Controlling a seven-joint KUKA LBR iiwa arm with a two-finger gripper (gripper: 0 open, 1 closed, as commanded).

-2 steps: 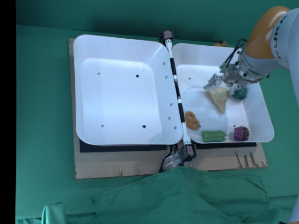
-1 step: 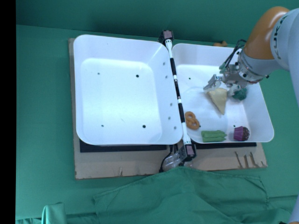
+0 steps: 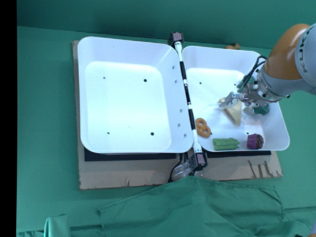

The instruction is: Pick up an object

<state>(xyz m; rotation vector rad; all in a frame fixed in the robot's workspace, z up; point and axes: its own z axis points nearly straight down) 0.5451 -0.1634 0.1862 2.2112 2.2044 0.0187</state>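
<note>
My gripper (image 3: 230,100) hangs low over the middle of the right bin (image 3: 276,147), reaching in from the right. Its tip is right at the upper end of a pale yellow wedge (image 3: 235,115) that lies on the bin floor; I cannot tell whether they touch. An orange pretzel (image 3: 202,127) lies near the bin's left wall. A green ridged piece (image 3: 225,143) and a purple cupcake-shaped toy (image 3: 255,141) sit along the front wall. A small teal object (image 3: 261,109) lies partly under the wrist.
The left bin (image 3: 84,83) stands beside the right one, with a black-and-white divider bar (image 3: 186,90) between them. Both rest on a cardboard sheet (image 3: 123,177). Green cloth (image 3: 197,206) is bunched at the front.
</note>
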